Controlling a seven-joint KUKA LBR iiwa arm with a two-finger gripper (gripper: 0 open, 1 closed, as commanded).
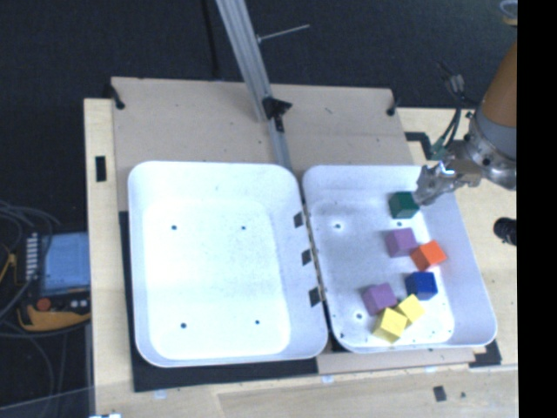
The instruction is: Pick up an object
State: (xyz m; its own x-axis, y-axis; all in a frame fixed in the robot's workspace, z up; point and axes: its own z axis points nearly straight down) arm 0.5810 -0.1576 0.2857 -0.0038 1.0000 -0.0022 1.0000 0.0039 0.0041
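Note:
Several small blocks lie in the right bin [348,190]: a green block [402,205] near the far right, a purple block [399,240], an orange block [429,254], a blue block [421,284], another purple block [378,297] and two yellow blocks [392,323] [411,307] touching near the front. My gripper [430,184] hangs at the bin's far right rim, just right of and above the green block. No block shows between its fingers.
The left bin [157,190] stands beside the right one, with small clips along the seam. A slanted metal pole [248,50] rises behind the bins. A blue box with cables [65,264] sits off the bench at left.

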